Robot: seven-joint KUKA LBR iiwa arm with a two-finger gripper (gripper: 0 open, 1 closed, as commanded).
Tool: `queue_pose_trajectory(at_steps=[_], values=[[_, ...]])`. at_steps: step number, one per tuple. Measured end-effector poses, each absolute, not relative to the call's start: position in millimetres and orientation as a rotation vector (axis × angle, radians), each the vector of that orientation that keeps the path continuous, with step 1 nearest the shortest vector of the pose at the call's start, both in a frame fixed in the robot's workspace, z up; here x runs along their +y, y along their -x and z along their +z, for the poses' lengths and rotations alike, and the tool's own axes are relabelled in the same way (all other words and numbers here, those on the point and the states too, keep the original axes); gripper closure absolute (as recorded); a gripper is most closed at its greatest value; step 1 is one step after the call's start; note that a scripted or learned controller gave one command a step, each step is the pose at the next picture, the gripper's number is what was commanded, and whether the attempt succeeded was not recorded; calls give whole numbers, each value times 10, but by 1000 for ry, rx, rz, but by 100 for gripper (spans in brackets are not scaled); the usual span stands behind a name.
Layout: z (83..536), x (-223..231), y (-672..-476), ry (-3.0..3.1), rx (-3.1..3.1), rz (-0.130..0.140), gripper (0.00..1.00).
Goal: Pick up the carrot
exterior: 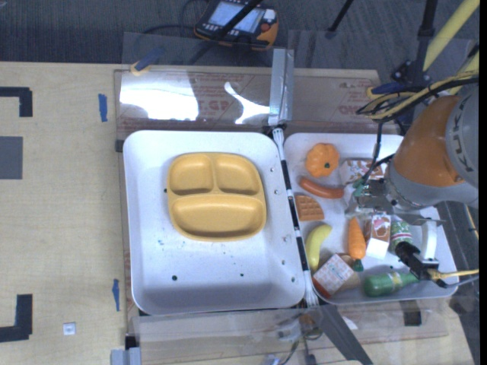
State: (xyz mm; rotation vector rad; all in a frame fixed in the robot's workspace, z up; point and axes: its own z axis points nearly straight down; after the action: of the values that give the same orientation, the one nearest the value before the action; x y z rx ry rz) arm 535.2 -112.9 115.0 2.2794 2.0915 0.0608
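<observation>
Orange and tapered, the carrot (356,239) lies in the right bin (396,298), standing nearly upright in my view with its broad end away from me. I will take it as my landmark. Left of it sits a yellow banana (317,245), close but not touching as far as I can see. Beyond it lies a red sausage (323,188), and farther beyond that a small orange pumpkin (322,159). Just right of it is a white block (378,246), so close I cannot tell whether they touch. Nearer me than the carrot are a red-and-white carton (333,273) and a green bottle (388,283).

My tool (370,195) hangs just beyond and to the right of the carrot, under the orange-banded wrist, and holds nothing of the carrot. It is too cluttered there for me to judge how far it is open, so I cannot tell.

To do this well, I judge I should bring the tool over the carrot's middle, turn it so it closes across the narrow width, and descend straight. The risk, I think, is catching the white block or nudging the carrot against the banana.

The yellow tray (217,195) in the left bin (144,226) lies far left of the carrot and plays no part.
</observation>
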Motion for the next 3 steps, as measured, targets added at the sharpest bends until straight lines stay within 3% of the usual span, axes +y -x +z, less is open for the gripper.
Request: queue_pose_trajectory(at_steps=[1, 2, 3], values=[[1150, -1129, -5352, -2280, 2091, 61, 0], [1049, -1414, -5141, -2226, 2164, 61, 0], [1161, -1467, -5162, -2214, 2145, 57, 100]])
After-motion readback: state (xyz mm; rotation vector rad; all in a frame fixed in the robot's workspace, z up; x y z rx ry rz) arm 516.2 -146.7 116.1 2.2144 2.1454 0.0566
